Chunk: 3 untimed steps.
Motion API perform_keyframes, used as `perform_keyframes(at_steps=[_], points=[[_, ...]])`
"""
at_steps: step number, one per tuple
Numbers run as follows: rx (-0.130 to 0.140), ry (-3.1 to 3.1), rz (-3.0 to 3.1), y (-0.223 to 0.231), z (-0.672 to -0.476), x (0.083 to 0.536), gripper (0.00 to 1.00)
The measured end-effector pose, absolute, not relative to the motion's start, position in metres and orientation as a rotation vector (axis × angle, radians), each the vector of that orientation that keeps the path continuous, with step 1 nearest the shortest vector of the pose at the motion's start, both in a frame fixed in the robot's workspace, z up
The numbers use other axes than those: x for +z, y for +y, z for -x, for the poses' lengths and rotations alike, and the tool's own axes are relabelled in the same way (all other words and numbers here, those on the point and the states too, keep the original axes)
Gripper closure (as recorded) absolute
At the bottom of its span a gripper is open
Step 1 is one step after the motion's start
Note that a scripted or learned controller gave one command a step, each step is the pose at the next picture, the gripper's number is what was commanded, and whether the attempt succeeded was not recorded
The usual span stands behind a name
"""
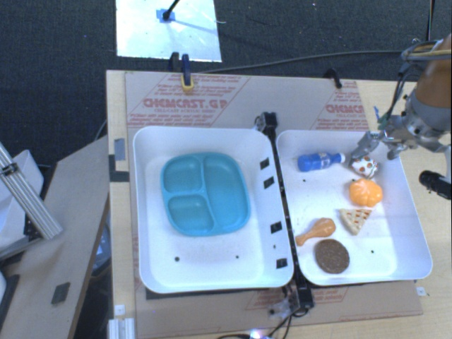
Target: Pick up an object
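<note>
My gripper [373,149] hangs spread at the right bin's [417,260] far edge, holding nothing, above the spotted toy [364,166]; I'd centre, descend, then close.

Grey arm [429,111], orange band, black cable

My bins [212,277]: white. Tray [205,193]: turquoise. Bottle [319,162]: blue, white cap. Pumpkin [365,192]: orange. Cookie [332,256]: brown. My wrist band [431,49]: orange.
</note>
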<state>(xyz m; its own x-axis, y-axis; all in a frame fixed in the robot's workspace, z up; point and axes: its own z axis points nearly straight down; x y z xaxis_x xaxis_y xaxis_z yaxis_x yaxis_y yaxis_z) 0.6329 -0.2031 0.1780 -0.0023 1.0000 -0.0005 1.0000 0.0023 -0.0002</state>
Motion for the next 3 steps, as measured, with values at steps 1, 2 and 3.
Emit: perform_keyframes(at_steps=[1,2,3], points=[[-0.001,2.224,-2.221,-0.196,-0.626,0.129,0.00],[0.004,2.221,-2.214,-0.196,-0.628,0.143,1.00],[0.006,2.223,-2.210,-0.190,-0.634,0.205,1.00]])
